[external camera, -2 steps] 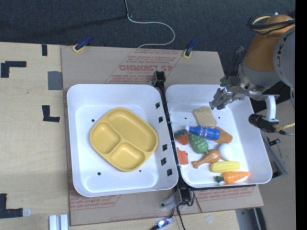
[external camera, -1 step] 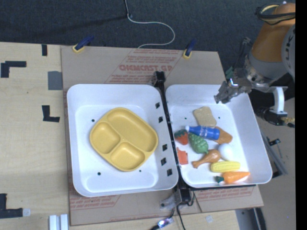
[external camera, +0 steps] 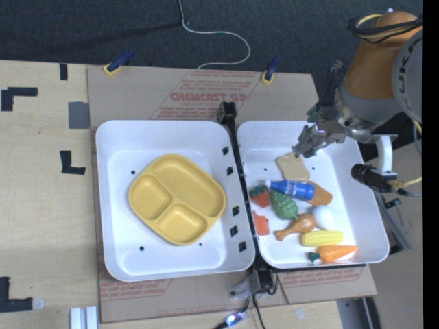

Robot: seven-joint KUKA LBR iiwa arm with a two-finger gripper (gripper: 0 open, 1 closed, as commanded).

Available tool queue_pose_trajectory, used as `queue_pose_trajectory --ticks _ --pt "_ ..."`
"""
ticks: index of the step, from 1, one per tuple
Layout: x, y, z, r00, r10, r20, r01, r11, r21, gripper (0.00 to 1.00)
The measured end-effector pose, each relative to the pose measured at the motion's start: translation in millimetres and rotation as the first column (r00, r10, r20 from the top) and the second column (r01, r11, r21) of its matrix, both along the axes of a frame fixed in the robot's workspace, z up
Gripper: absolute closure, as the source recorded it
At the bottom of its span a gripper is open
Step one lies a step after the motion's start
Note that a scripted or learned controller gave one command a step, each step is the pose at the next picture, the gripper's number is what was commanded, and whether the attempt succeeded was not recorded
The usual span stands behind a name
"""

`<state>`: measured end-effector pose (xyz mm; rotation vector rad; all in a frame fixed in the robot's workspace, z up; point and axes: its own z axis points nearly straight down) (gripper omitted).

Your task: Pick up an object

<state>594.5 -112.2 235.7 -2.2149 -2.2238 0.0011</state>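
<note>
the bench (external camera: 41,184) is pale wood with dark angular marks on its left part, and a brown cardboard sheet (external camera: 206,94) lies on it under both bins. red printing runs across the far part of that sheet, seen upside down and too faint to read with any certainty. a thin white cable (external camera: 212,36) loops over the dark floor beyond the bench.

the left bin (external camera: 113,149) holds a yellow divided tray (external camera: 177,199) with three compartments, lying slightly turned in the middle of the bin. the right bin (external camera: 363,204) touches the left one along a row of black clips and holds the toy food.

the arm (external camera: 377,60) comes in from the far right, its orange band bulky above the grey wrist, bent down and leftward over the far right corner of the right bin. the gripper (external camera: 306,144) hangs low over the far part of that bin, just beyond a tan bread slice (external camera: 292,167). whether its claw is open or closed i cannot tell; nothing is seen between the fingers.

nearer than the bread lie a blue bottle (external camera: 291,189), a green vegetable (external camera: 282,204), a chicken drumstick (external camera: 297,227), a corn cob (external camera: 322,238), a carrot (external camera: 336,253), and small red pieces (external camera: 260,199) by the left wall.
</note>
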Motion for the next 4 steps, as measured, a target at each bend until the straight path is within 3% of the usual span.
queue_pose_trajectory --ticks 3,4 --pt "-88 119 -3 1.0 0.002 -0.002 -0.002 1.0 0.0 1.0" --pt "-99 120 -23 1.0 -0.003 -0.003 0.003 1.0 -0.002 1.0"
